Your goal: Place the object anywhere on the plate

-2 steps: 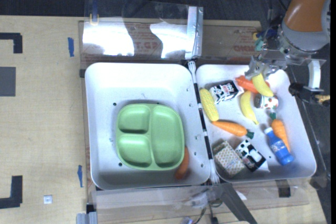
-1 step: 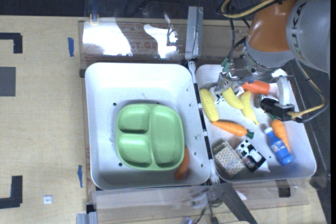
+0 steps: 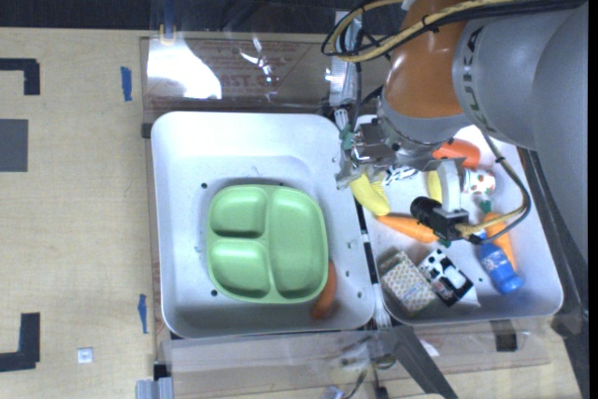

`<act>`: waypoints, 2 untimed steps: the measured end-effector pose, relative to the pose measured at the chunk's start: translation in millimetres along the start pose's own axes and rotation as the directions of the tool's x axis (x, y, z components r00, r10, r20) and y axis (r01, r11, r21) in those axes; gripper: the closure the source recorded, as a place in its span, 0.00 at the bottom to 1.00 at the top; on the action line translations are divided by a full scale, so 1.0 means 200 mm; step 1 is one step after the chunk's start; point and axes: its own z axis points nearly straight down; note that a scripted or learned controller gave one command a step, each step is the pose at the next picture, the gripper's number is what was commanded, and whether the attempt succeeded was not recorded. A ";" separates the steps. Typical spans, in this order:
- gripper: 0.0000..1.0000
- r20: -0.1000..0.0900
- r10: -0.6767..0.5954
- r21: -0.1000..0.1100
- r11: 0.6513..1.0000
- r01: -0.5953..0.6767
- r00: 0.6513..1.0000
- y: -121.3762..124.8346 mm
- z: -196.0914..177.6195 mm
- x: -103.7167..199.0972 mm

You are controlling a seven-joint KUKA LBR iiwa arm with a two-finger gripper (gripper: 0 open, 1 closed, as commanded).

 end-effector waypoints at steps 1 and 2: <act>1.00 0.000 -0.205 0.001 0.979 0.205 0.979 -0.07 0.26 0.37; 0.00 0.000 -0.204 0.000 0.979 0.204 0.979 -0.07 0.25 0.37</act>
